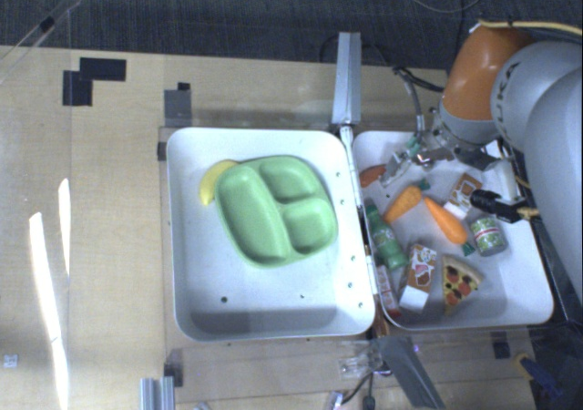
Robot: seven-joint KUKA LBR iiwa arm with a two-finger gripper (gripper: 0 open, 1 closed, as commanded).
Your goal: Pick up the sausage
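Grey two-finger gripper [407, 159], jaw state indiscernible, poised just beside the reddish-brown sausage [371, 175] in the right white bin [537, 308].

So the grey arm [547, 107] comes in from the right side, big and close to the camera, bent down at a slant. The orange band [478, 71] sits just above and to the right of the gripper [410, 158], which points down and to the left, low over the right side of the setup.
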